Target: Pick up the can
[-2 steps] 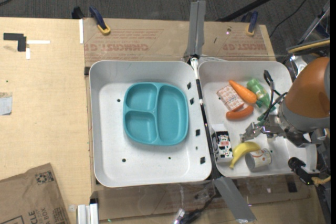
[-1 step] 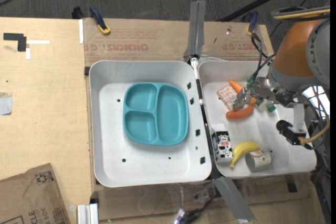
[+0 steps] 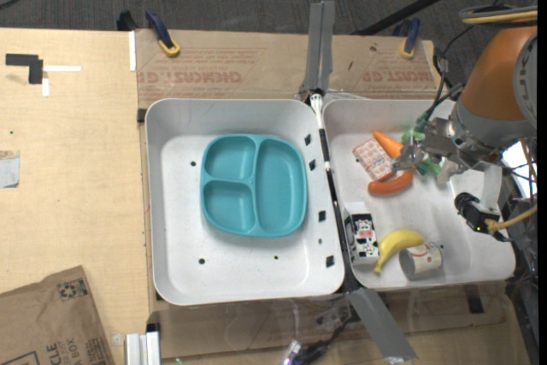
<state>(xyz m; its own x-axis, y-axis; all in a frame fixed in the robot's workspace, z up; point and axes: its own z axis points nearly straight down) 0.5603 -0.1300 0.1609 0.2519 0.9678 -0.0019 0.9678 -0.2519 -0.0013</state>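
Can (image 3: 420, 260) not picked up yet; whole job left to do. Can lying on its side in right bin (image 3: 479, 273), near front edge, touching banana (image 3: 395, 245). Nothing lifting it. Claw (image 3: 416, 156) hanging well behind can, deeper in right bin, over orange carrot (image 3: 389, 144) and red-orange piece (image 3: 391, 184). Cannot tell claw open or closed. Judging: claw needing to come forward to can. Teal plate (image 3: 255, 185) sitting in left bin (image 3: 171, 209).
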